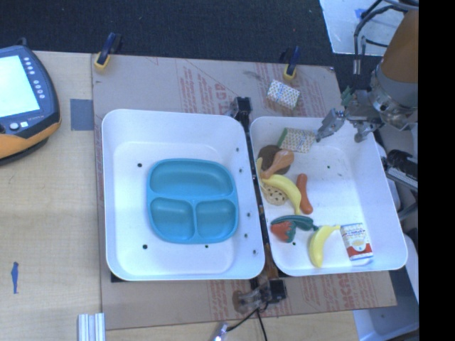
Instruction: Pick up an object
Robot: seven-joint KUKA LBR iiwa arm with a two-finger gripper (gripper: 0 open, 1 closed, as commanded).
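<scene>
My gripper [346, 128] hovers over the far right part of the right bin [370, 183], fingers spread open with nothing between them. Its left fingertip is close to a patterned flat pad [298, 141] at the bin's far edge. Lower in the bin lie a brown bun-like piece [274, 160], a yellow banana [284, 187], an orange sausage [304, 194], a red and green pepper [288, 226], a second banana [321, 244] and a small carton [357, 242].
The left bin [121, 190] holds a blue divided plate [192, 199]. A patterned sponge block [284, 94] sits on the bench beyond the right bin. A tablet-like pendant [21, 98] lies at far left. Blue clamps [105, 52] stand at the back edge.
</scene>
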